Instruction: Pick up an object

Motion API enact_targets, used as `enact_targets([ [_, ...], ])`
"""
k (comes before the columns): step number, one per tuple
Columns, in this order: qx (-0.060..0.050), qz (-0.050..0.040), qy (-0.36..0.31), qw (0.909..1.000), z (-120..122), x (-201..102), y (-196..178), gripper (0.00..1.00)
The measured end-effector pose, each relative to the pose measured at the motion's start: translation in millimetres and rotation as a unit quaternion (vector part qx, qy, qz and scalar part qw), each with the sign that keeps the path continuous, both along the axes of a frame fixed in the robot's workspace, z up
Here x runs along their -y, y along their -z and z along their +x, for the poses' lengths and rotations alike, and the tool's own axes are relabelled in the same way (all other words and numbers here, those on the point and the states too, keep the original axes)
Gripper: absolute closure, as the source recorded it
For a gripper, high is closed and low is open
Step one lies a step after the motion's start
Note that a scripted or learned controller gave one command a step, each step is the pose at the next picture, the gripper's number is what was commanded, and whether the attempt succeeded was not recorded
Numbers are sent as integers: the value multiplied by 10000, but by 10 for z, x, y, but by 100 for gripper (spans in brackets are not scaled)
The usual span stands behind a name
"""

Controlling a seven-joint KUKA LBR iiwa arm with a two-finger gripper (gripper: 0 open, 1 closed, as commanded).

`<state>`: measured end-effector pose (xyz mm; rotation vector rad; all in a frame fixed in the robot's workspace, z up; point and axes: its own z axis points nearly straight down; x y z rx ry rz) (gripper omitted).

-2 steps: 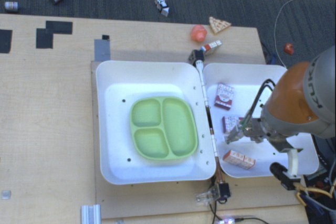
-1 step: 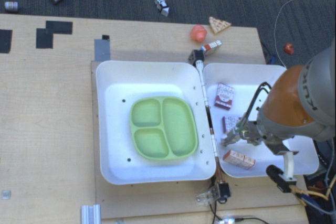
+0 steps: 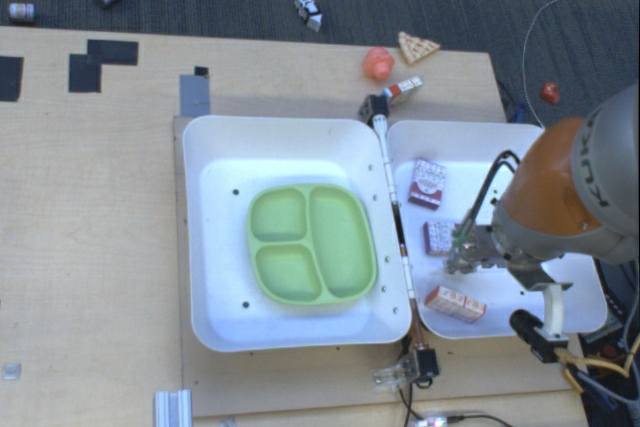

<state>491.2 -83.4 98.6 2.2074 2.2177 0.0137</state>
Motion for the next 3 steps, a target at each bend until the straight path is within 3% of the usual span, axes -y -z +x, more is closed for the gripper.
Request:
enact_targets([
  [1,-2,1,3,10000,-1,-1,1,0],
  [2,-34,5,19,10000,-23,-4,115,0],
  [3,-2,6,1,10000,0,-10,1,100],
])
